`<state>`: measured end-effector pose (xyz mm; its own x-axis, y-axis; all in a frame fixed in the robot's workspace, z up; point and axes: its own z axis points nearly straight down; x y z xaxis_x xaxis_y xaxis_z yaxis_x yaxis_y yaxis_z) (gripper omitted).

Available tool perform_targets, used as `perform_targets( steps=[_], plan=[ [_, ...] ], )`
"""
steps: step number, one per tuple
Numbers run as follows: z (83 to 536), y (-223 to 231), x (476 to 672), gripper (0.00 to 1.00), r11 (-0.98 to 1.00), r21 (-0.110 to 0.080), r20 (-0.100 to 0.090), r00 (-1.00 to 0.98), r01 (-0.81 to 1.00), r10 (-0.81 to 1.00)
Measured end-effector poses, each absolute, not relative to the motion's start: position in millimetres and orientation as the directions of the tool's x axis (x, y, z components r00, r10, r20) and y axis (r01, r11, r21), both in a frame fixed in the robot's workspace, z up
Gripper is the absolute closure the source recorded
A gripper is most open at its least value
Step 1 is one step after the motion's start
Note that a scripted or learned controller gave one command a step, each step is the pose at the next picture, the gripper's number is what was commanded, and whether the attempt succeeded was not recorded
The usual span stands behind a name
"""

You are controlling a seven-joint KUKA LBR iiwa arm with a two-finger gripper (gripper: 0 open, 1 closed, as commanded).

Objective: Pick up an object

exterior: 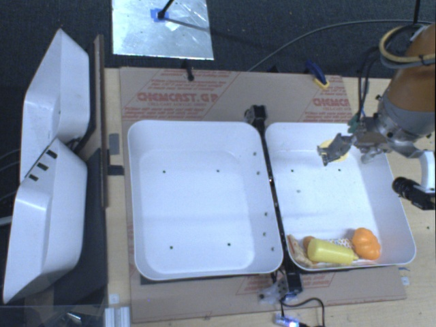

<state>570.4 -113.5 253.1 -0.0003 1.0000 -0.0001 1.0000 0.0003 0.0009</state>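
- Left bin [146,182]: white plastic, smooth, faint sheen.
- Right bin [392,203]: same white plastic.
- Board [204,94] beneath the bins: matt brown cardboard (red print).
- Metal sheet [162,19]: grey, dully reflective.
- Yellow object [330,252]: smooth, plastic-looking.
- Orange object [366,243]: glossy.
- End effector [337,150]: grey, metallic-looking.

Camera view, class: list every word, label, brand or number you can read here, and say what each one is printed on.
"CHEMCAST. G P", in red: on the brown board under the bins, above the left bin.
Red print on the same board above the right bin: partly cut off and blurred, not readable for sure.
Red print at the board's near edge: too small to read.
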Motion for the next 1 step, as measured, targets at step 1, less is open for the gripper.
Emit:
perform_targets(
  steps=[1],
  plan=[
    [301.9, -163.3, 524.9, 0.0, -0.005, 0.005, -0.002, 0.005, 1.0, 1.0]
  ],
)
